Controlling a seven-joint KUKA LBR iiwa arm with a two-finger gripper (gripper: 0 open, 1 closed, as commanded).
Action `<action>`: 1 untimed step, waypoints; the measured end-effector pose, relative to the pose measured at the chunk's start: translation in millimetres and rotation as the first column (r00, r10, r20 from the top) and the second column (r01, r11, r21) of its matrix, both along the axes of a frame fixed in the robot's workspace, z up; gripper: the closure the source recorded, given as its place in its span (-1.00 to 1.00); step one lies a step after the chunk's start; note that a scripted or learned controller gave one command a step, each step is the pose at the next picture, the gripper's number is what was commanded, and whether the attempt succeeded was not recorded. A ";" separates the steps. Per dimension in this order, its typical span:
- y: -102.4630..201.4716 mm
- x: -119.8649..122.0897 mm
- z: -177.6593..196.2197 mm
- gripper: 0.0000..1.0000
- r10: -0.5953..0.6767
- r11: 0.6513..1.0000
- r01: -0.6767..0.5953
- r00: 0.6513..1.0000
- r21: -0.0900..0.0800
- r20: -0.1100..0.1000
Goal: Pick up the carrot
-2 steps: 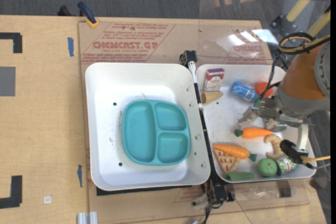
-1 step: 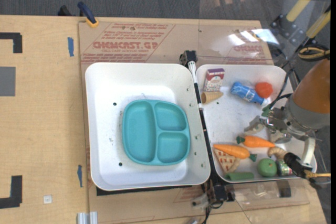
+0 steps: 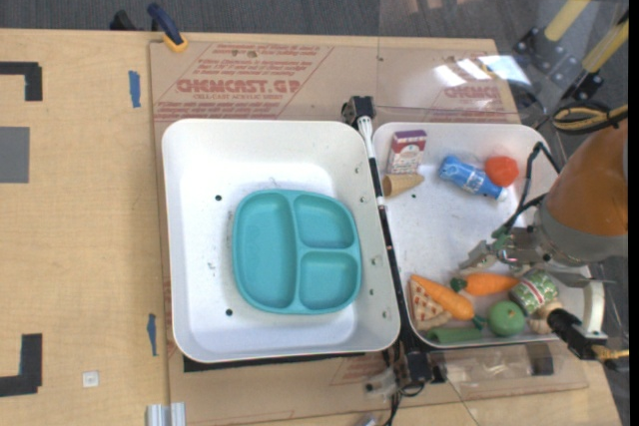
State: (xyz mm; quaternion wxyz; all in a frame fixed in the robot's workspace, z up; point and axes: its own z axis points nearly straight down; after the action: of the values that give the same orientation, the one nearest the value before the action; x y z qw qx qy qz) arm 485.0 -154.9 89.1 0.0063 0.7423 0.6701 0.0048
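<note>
- Camera view: one gripper [image 3: 499, 252] low over the right bin [image 3: 439, 133], arm [image 3: 594, 205] coming in from the right, orange band just above the wrist.
- Can't tell whether it's open or closed, the metal parts blur together at the tip.
- One carrot [image 3: 489, 284] lies flat on the bin floor just below the gripper tip, stubby green end pointing left. Looks close to touching, but nothing shows it pinched.
- Near the carrot, along the bin's front edge: one pizza slice [image 3: 431, 301], one green apple [image 3: 506, 316], one small can [image 3: 535, 291] with a red-green label, one long green vegetable [image 3: 461, 337].
- Back of the same bin, well apart from the gripper: one small carton [image 3: 406, 153], one tan wedge [image 3: 402, 183] just below it, one blue bottle [image 3: 470, 176], one red-orange ball [image 3: 502, 169] touching the bottle's right end.
- Left bin [image 3: 200, 214]: one teal plate [image 3: 297, 251], three compartments.
- Two bins total, side by side on the bench [image 3: 70, 244].
</note>
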 end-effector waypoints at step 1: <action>30.5 -0.4 0.6 -1.00 0.294 0.956 -0.294 0.956 -0.007 -0.002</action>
State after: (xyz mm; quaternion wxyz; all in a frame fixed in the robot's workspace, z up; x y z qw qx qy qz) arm 484.6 -124.4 89.7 0.0076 0.6344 0.7730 0.0029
